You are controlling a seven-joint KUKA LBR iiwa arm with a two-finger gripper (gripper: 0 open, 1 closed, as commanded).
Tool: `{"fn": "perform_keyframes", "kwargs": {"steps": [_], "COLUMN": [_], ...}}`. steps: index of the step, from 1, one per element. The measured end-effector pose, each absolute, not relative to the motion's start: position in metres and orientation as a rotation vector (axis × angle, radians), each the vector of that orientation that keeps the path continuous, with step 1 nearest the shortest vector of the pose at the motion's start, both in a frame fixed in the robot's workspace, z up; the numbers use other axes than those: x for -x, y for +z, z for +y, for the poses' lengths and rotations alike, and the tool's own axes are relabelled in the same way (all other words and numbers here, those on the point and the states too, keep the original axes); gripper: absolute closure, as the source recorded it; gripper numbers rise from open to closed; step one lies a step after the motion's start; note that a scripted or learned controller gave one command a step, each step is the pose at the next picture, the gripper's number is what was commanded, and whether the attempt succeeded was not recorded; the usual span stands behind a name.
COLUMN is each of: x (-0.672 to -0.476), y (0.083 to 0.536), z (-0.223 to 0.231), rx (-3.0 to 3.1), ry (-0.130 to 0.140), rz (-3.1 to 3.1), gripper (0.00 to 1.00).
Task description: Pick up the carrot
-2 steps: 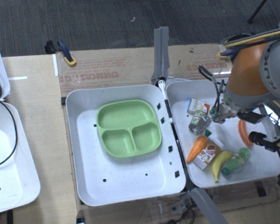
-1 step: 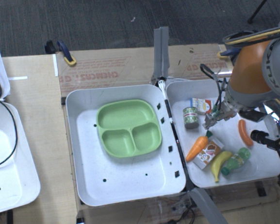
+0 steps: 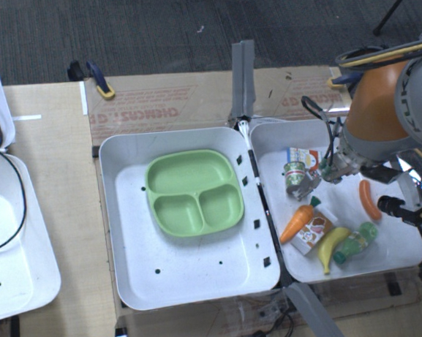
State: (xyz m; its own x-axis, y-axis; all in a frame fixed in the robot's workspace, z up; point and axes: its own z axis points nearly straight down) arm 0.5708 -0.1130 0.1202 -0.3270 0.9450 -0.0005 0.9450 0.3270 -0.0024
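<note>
Nearest us, the banana (image 3: 331,244) lies just right of the carrot (image 3: 297,222) in the right bin (image 3: 395,258). We judge the carrot light, stiff, smooth: grasp mid-body. The gripper (image 3: 306,186) hovers above; its opening we cannot tell.

Red block lettering runs across the cardboard sheet (image 3: 168,102) on the counter, at 12 o'clock from the left bin (image 3: 119,209). It appears upside down and mirrored from this view; letters too faint to read with confidence. Small carton (image 3: 310,234) in the right bin, at 6 o'clock from the can (image 3: 294,175), carries a printed label, illegible. Can's label also unreadable.
</note>
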Motion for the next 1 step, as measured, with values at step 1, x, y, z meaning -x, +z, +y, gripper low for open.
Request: {"fn": "perform_keyframes", "kwargs": {"steps": [1], "x": [-0.5404], "y": [0.0912], "z": [-0.1023], "rx": [1.561], "ry": [0.001], "rz": [-2.725], "gripper": [0.00]}}
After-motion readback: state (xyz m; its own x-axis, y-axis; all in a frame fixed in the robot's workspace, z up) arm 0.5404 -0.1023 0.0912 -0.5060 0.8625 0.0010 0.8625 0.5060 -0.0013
